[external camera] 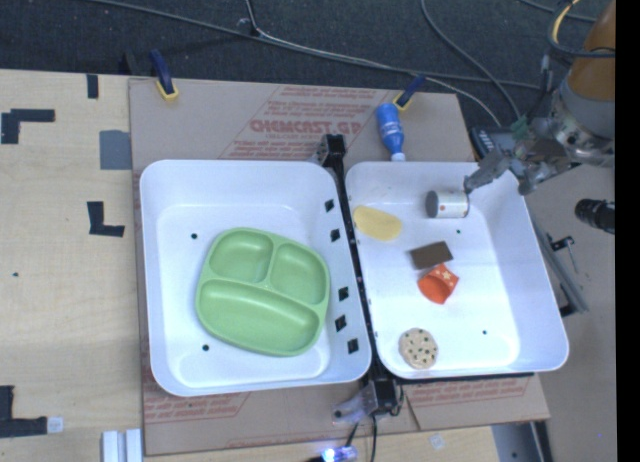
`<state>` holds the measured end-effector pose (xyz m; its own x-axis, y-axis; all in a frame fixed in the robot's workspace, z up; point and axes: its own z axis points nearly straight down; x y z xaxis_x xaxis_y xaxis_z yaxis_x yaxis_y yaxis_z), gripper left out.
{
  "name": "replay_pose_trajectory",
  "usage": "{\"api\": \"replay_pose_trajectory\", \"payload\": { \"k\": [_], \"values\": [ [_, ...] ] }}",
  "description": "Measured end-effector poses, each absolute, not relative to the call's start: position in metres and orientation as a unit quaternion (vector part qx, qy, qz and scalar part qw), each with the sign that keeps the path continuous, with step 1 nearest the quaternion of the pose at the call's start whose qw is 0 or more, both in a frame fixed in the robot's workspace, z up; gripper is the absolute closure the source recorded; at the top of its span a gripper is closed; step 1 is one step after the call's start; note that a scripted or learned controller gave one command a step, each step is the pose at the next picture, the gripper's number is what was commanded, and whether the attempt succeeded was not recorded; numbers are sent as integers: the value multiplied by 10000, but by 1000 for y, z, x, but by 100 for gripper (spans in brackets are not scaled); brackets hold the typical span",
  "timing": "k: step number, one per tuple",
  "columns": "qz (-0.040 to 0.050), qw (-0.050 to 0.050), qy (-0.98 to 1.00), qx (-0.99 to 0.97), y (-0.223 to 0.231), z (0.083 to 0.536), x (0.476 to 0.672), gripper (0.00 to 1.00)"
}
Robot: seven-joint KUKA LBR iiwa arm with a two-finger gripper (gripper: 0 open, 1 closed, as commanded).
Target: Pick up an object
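Arm: grey KUKA arm (585,100) with an orange band, entering from the 3 o'clock side of the view, its wrist above the upper right corner of the right bin.
Gripper: gripper (497,172) sits over the right bin's rim at about 2 o'clock of that bin; whether it is released or clenched cannot be told, and nothing is seen between it.
Right bin: shallow white bin (520,280) holding five small things.
Silver cylinder: small grey-and-white cylinder (447,204) lying on its side at 1 o'clock in the right bin, just beside the gripper, at its 8 o'clock.
Yellow piece: flat pale-yellow oval (377,222) at 10 o'clock in the right bin, near the divider.
Brown block: small dark brown rectangle (431,254) near the bin's centre.
Orange piece: crumpled orange-red thing (438,284) just below the brown block, touching or nearly so.
Cookie: round chocolate-chip cookie (419,348) at 6 o'clock in the right bin, well apart from the rest.
Left bin: white bin (165,250) bearing a green divided plate (263,290) with three compartments.
Bench: blue-and-white bottle (391,131) lying on the cardboard sheet (290,120) at 12 o'clock of the right bin.
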<state>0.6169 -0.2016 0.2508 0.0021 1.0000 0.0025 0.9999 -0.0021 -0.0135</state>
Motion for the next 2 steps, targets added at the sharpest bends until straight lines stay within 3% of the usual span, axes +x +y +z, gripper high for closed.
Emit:
{"api": "replay_pose_trajectory", "payload": {
  "k": [1,2],
  "values": [
    [5,3,-7076,-7066,-201,259,619,0],
    [23,26,-7077,-7065,-197,194,618,0]
  ]
}}
